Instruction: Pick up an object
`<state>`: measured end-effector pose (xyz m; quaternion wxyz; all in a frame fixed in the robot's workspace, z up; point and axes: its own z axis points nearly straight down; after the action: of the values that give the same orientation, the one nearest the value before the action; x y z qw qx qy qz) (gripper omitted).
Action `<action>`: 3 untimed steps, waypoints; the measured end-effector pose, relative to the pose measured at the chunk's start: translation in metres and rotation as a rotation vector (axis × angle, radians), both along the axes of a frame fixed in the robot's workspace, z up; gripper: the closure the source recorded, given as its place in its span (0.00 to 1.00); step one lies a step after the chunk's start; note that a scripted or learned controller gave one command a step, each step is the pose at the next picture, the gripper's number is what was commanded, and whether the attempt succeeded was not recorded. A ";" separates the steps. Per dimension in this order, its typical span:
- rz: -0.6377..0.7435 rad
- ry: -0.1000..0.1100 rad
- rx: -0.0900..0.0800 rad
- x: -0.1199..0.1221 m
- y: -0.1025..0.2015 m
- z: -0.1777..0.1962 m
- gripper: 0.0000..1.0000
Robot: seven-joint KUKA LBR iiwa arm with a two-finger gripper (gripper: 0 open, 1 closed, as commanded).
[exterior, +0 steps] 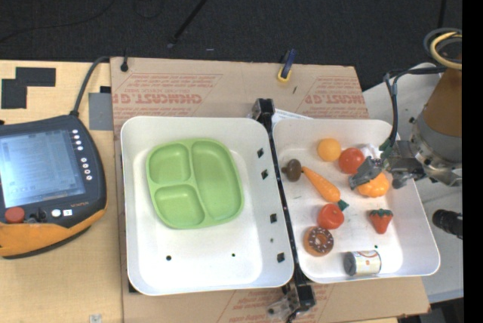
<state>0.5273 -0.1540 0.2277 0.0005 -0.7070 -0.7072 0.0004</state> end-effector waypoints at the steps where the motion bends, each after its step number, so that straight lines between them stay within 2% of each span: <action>1: 0.001 0.002 0.001 0.012 0.063 -0.131 0.00; 2: -0.001 0.004 0.002 -0.039 0.065 -0.141 0.00; 3: -0.009 0.002 0.002 -0.037 0.062 -0.129 1.00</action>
<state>0.4907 -0.0916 0.0984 0.0022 -0.7100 -0.7042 0.0004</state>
